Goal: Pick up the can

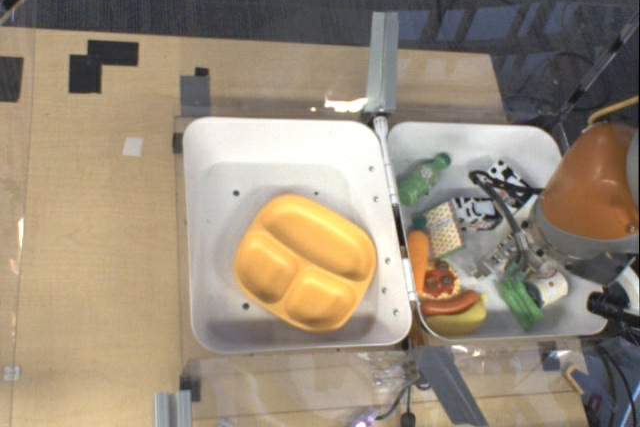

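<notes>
The gripper [508, 260] hung at the right bin's [545, 141] four o'clock; its grip state could not be told.

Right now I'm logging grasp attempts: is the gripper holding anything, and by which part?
It cannot be told. The gripper sits low in the right bin among cluttered items, beside a green object, and no item shows clearly between its fingers.
</notes>
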Controlling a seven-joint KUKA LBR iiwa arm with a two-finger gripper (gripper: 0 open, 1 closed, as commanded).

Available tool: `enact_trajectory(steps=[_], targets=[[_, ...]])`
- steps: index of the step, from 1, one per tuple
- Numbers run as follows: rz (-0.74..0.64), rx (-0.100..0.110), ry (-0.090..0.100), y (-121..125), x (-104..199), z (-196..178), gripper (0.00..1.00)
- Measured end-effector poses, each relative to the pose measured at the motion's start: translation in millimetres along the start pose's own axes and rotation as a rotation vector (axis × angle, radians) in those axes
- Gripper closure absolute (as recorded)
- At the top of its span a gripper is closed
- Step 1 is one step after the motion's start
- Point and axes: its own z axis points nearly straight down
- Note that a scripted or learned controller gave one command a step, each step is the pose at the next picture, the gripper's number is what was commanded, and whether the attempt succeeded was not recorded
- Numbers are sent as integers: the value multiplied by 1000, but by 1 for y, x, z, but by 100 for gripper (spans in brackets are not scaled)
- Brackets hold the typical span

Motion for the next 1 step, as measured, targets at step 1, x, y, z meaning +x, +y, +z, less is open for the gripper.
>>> enact_trajectory(steps=[1], targets=[[-439,2,-3,-39,-50,0,100]])
